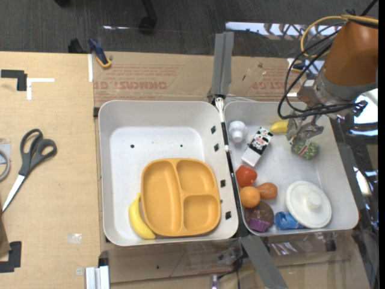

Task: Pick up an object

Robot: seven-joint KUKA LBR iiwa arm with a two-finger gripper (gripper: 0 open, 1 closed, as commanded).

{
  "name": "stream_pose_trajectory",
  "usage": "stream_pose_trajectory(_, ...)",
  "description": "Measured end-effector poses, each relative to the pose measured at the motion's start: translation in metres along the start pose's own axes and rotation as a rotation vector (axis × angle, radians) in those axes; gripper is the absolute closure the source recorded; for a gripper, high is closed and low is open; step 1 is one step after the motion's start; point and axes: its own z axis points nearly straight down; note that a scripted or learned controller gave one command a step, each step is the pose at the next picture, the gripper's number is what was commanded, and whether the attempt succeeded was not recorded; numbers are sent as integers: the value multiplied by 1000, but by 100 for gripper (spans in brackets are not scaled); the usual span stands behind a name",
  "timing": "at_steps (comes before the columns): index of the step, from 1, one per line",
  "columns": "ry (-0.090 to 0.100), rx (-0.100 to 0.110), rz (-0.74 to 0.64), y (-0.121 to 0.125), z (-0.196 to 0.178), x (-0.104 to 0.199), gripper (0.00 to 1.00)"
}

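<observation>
My gripper hangs over the back right part of the right bin, below the orange band of the arm. Its tip is right at a small green, leafy-looking object, which lies just below it in the view. Whether they touch is unclear. A yellow piece lies just left of the gripper. Further left are a cow-patterned carton and a silvery cup.
The right bin's front holds a red tomato, an orange, a purple object, a blue object and a white lid. The left bin holds a yellow divided plate over a banana. Scissors lie on the bench.
</observation>
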Motion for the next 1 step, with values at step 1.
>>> stream_pose_trajectory(1,0,0,0,0,0,0,0)
